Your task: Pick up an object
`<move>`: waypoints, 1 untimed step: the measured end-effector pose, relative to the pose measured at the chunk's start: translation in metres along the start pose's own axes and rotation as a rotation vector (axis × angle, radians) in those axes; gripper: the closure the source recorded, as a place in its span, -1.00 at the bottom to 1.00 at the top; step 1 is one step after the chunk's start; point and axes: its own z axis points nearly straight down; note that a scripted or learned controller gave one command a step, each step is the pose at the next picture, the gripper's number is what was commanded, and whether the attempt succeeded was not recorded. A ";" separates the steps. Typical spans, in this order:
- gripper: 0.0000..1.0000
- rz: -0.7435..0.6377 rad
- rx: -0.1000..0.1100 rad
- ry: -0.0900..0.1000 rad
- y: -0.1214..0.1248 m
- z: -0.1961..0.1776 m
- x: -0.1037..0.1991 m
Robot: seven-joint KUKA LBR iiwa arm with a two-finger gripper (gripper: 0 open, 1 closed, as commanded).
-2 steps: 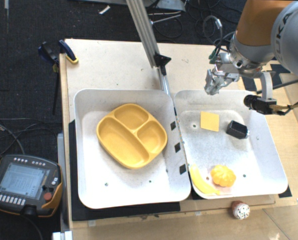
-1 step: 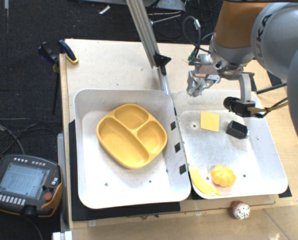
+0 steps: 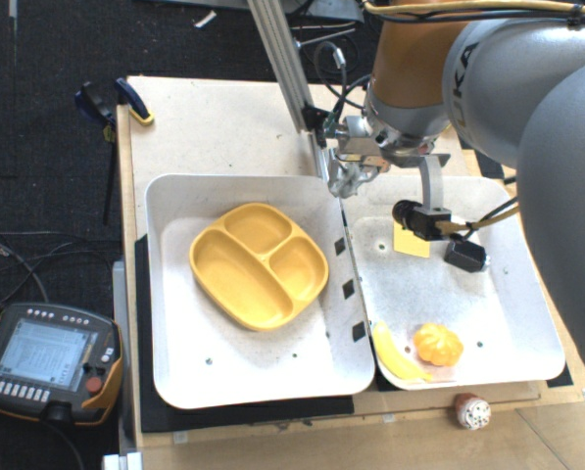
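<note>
Beneath the arm, a pale bench (image 3: 223, 125) bears two white bins. Lower right, an orange fruit (image 3: 437, 344) touches a banana (image 3: 395, 357) in the right bin (image 3: 522, 282). Centre left, a yellow divided plate (image 3: 260, 263) fills the left bin (image 3: 174, 360). Farther up, the gripper (image 3: 347, 180) hangs over the bins' shared edge, grasping nothing visible; its opening I cannot tell.

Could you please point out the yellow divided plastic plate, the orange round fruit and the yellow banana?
Yellow divided plastic plate (image 3: 260, 264), camera view, centre ridge.
Orange round fruit (image 3: 438, 345), camera view, top.
Yellow banana (image 3: 396, 358), camera view, middle of curve.
</note>
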 end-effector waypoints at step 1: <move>1.00 0.000 -0.001 0.000 -0.012 -0.001 0.049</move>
